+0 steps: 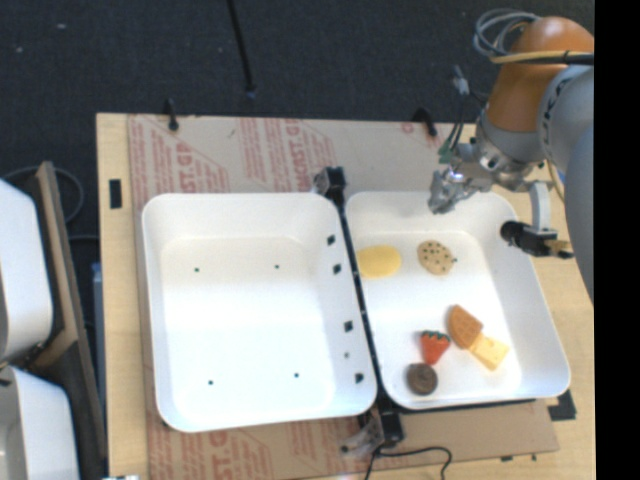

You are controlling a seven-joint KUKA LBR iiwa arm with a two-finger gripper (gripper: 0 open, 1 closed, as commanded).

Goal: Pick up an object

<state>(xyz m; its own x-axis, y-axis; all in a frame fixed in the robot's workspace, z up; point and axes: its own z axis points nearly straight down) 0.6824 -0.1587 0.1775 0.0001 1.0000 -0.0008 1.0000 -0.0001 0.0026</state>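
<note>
From the camera view above the bench, the grey arm [560,98] with its orange band reaches in from the right, and its gripper [444,194] hangs over the far edge of the right bin [540,308], near that bin's back wall; whether it is open or closed cannot be told at this angle and size, and nothing shows between its tips. All the loose objects lie in the right bin. A pale yellow oval piece [379,261] sits close to the divider between the bins, and a speckled cookie [435,257] lies just beside it toward the right, both well apart from the gripper. Nearer the front, an orange-brown piece [464,325] touches a yellow wedge [489,352], a red strawberry-like piece [434,346] lies just left of them, and a dark round piece [422,379] rests just in front of that. The left bin [170,268] sits alongside, both bins resting on a cardboard sheet [250,153].
</note>
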